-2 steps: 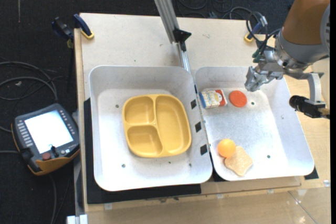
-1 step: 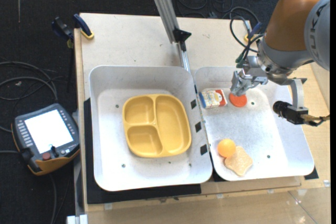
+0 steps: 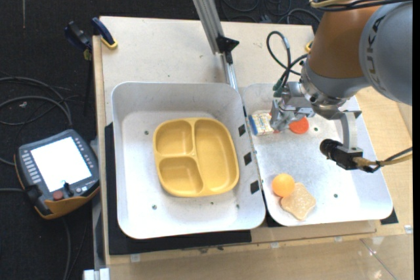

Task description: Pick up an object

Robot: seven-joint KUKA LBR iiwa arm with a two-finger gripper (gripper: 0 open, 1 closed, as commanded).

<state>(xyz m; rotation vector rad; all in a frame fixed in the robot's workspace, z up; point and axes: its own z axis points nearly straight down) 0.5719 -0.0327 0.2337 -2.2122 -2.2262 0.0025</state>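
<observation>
The gripper (image 3: 283, 120) hangs low in the right bin (image 3: 367, 200), between a small white packet (image 3: 262, 123) and a red piece (image 3: 300, 126); I cannot tell its closure. This looks like the reach-and-descend step. The next move calls for settling squarely over one item, likely the packet, before closing and lifting.

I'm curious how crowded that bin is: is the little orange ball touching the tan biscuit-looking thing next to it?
Touching, as far as the camera view shows: the orange ball sits right against the upper-left edge of the tan piece, with no white bin floor visible between them.
</observation>
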